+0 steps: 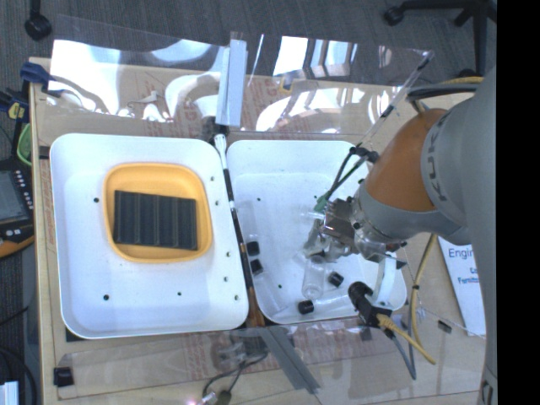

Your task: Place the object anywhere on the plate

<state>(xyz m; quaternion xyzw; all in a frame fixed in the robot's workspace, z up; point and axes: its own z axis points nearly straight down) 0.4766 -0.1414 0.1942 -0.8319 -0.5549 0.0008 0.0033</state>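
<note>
Across the table (126, 369) sit two shallow white bins side by side, and the arm (430, 175), grey with an orange band, reaches from the right down into the right bin (278, 175). The left bin (76, 277) holds the plate (126, 251), a yellow dish with rounded corners and a dark ribbed insert at its centre. The end effector (333, 243) hangs low over the right bin's middle, and whether it is spread or pressed together cannot be told, since the wrist hardware hides that part.

Just below it lies a clear, bottle-like object (319, 278) with a black cap (305, 307) near the bin's front wall; its long axis seems to run from the end effector toward that front edge, slightly leftward. I cannot tell that anything is pinched. The plate lies well to the left, so the coming move likely turns on a leftward carry over the ridge between the bins (236, 226). Small dark pieces (253, 258) rest by that ridge, and yellow cables (405, 336) trail at the lower right.
</note>
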